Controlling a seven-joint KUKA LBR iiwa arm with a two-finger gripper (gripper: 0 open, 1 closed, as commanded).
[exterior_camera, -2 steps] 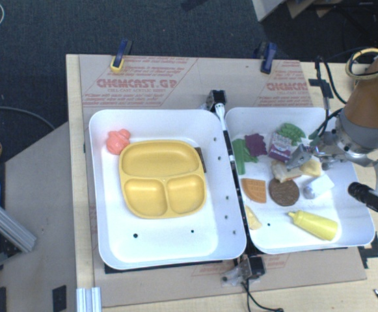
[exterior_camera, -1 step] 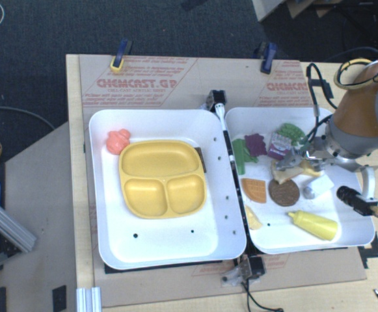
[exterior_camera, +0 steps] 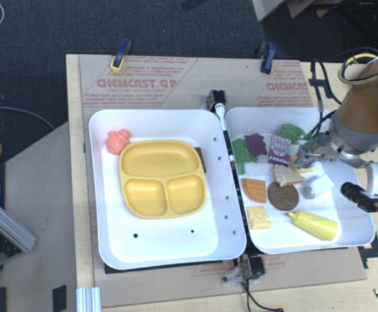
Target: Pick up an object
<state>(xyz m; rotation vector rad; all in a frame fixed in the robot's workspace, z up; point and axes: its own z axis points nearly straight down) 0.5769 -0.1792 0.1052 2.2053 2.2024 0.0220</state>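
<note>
Risk: closing on two things at once, or nudging one aside, with toy food lying so tightly packed in the right bin point(exterior_camera: 358, 236). Hovering low at the frame's right, hand point(exterior_camera: 311, 151), just beside the bread slice point(exterior_camera: 286, 174) and the purple packet point(exterior_camera: 280, 151); open or closed, impossible to tell. Crowding in nearby: brown cookie point(exterior_camera: 283, 197), orange waffle point(exterior_camera: 254, 189), cheese wedge point(exterior_camera: 259, 217), yellow bottle point(exterior_camera: 315, 225), grapes point(exterior_camera: 257, 145), lettuce point(exterior_camera: 291, 133). Sitting well apart in the left bin point(exterior_camera: 107, 233): yellow plate point(exterior_camera: 162, 177) and pink toy point(exterior_camera: 118, 140), hindering nothing.

Right bin point(exterior_camera: 351, 236) crowded with food; open floor around yellow tray point(exterior_camera: 162, 177).
</note>
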